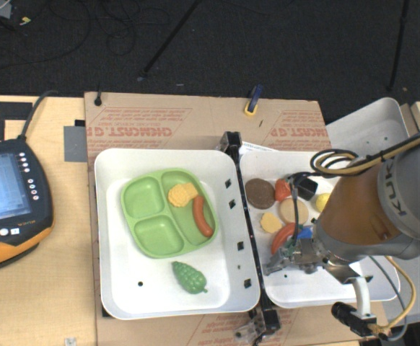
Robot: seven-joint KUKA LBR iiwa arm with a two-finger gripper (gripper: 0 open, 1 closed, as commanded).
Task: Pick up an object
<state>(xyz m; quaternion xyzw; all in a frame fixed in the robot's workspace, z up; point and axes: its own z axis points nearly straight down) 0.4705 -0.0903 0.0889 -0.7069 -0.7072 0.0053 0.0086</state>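
My gripper (pixel 288 256) is low in the right bin (pixel 305 295), near its left wall. It sits right at the lower end of a red pepper-like piece (pixel 282 237), and a small blue piece (pixel 305 232) lies next to it. A brown disc (pixel 260 192), a red piece (pixel 282 189), a tan round piece (pixel 293 210), an orange-yellow piece (pixel 270 223) and a yellow piece (pixel 323 201) lie just beyond. The orange and grey arm (pixel 361 218) covers the right part of this bin.
The left bin (pixel 116 280) holds a green divided tray (pixel 151 215) with a yellow corn piece (pixel 182 193) and a red sausage (pixel 203 216) in it. A green knobbly toy (pixel 189 277) lies in front of the tray. A tablet (pixel 8 193) rests at far left.
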